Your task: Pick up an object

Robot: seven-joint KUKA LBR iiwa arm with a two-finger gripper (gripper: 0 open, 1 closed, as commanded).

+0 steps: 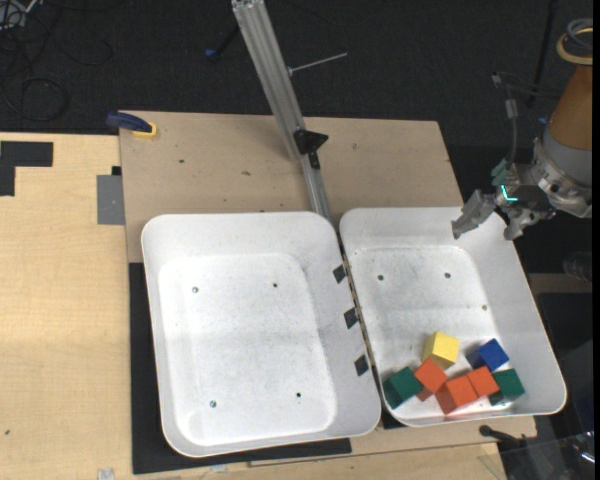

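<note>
White plastic, two shallow bins side by side on a pale wooden bench [230,168]: left bin [152,268], right bin [542,328], joined along the shared edge by small black clips [352,317].

In the near right corner of the right bin, a tight cluster of small blocks. Yellow block [442,347] at the far side of the cluster, blue block [492,353] just beside it toward the bin's right edge. Nearer the front rim, a dark green block [402,385] at the left end, orange blocks [460,389] touching in the middle, a second green block [509,384] at the right end against the wall.

Over the far right corner of the same bin, the claw [495,214] on a grey arm with an orange band [578,108]. Fingers [469,215] spread apart, nothing between them, well apart from the blocks.

Across the back of the bench, a slanted aluminium bar [275,78] ending near the far edge between the bins. At the bench's far left corner, a blue and yellow clamp [132,123].
</note>
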